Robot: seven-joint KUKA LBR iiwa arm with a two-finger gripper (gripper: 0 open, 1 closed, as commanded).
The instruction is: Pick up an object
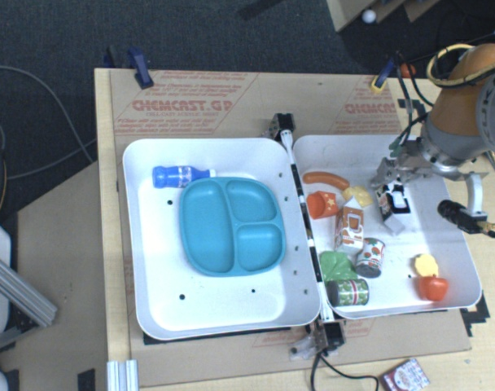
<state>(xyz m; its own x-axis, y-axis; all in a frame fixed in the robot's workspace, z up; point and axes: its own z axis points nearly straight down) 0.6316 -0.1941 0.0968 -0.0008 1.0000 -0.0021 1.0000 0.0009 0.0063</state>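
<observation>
My gripper (pixel 392 198) hangs low over the right bin (pixel 455 243), in its upper middle, below the grey wrist and orange band. Just left of it lie a small yellow item (pixel 359 195), an orange-red sausage (pixel 325 180) and a red-orange piece (pixel 319 204). A small printed carton (pixel 350 228) stands a little further down. Below that lie a tipped can (pixel 370 257), a green item (pixel 335 264) and a green-labelled can (pixel 349 292). A yellow fruit (pixel 426 264) and a red fruit (pixel 432 287) sit near the bin's lower right corner.
The left bin (pixel 150 283) holds a blue divided plate (pixel 231 222) and a blue bottle (pixel 181 175) lying along its far wall. A black divider (pixel 300 218) runs between the bins. Bare floor of the right bin lies right of the gripper.
</observation>
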